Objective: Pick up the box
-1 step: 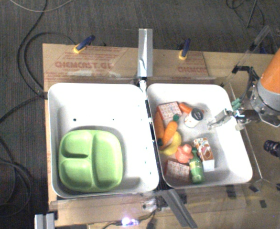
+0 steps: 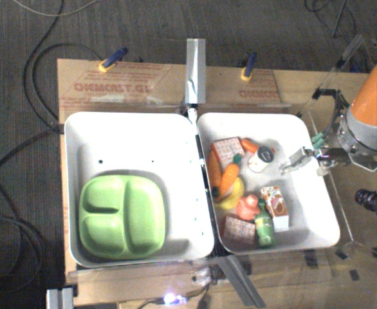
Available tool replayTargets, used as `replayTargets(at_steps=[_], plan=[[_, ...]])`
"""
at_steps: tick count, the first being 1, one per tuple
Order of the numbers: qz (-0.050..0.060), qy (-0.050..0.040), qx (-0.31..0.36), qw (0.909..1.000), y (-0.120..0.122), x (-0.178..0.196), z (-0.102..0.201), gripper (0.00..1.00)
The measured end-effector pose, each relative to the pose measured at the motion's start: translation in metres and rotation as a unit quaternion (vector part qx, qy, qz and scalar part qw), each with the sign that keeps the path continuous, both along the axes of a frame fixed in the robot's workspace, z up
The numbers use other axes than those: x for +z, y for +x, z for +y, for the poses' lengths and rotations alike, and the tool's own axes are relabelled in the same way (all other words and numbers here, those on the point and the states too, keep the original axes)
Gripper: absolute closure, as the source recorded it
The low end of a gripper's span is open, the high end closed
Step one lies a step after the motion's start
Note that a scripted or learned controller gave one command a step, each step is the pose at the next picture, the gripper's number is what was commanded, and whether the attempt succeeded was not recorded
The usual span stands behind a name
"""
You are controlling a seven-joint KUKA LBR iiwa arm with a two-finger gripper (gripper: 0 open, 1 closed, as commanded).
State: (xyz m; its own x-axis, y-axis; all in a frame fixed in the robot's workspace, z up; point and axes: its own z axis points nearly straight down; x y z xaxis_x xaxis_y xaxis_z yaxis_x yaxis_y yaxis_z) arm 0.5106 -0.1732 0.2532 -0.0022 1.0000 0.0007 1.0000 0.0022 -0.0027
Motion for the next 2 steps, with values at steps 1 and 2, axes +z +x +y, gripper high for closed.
replayTargets(at_steps=[1,2], plan=[[-0.008,-0.0033,0.074,0.9972,0.080,-0.162,0.039,0.00],[-0.003,-0.0036,-0.055,0.9985,0.140,-0.164,0.057,0.00]])
